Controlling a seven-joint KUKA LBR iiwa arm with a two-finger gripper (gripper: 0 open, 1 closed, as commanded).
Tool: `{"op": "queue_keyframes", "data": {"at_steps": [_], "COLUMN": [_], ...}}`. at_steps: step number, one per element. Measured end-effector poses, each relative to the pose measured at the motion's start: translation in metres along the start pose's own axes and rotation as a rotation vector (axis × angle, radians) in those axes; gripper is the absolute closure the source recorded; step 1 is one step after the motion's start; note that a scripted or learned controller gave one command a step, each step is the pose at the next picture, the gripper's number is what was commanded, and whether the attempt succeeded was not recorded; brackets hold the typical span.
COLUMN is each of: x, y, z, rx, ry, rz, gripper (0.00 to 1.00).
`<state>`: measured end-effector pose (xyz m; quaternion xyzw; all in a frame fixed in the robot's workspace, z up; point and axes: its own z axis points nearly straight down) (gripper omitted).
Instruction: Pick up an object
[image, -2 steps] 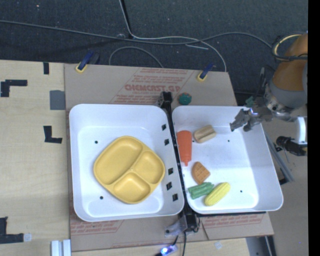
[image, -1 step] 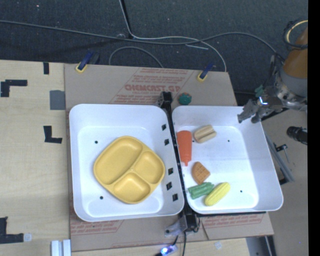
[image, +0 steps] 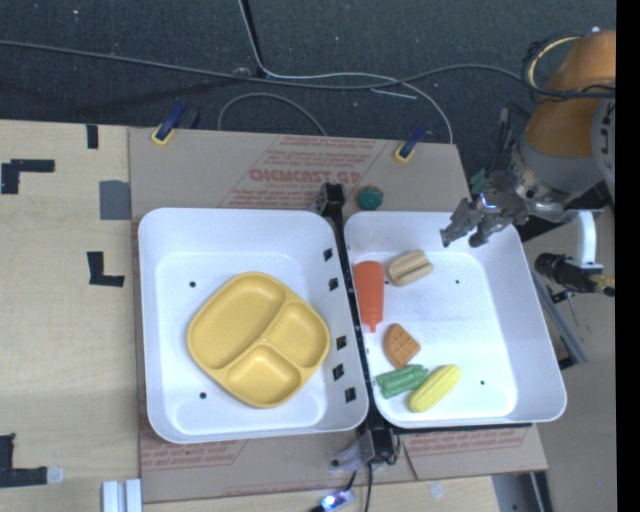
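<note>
Approach step: my pincer (image: 474, 226) hangs spread, grasping nothing, over right bin (image: 530, 330) top edge. Bread roll (image: 408, 267) nearest, just left below. Next: descend, straddle, clench.

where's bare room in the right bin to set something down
Right bin: bare floor along its right half, from below the gripper down to the near wall. Crowded along the left side: bun, carrot, waffle, green veg, corn. Left bin: the yellow plate takes the middle, leaving bare strips around it.
</note>
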<state>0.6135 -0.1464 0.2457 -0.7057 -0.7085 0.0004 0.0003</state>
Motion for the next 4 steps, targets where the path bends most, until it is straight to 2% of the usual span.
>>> {"op": "queue_keyframes", "data": {"at_steps": [1, 3, 4], "x": [0.054, 0.163, 0.216], "y": [0.012, 0.023, 0.026], "z": [-0.006, 0.023, 0.015], "rx": [-0.001, 0.002, 0.000], "ry": [0.000, 0.000, 0.001], "rz": [-0.002, -0.001, -0.002], "gripper": [1.00, 1.00, 1.00]}}
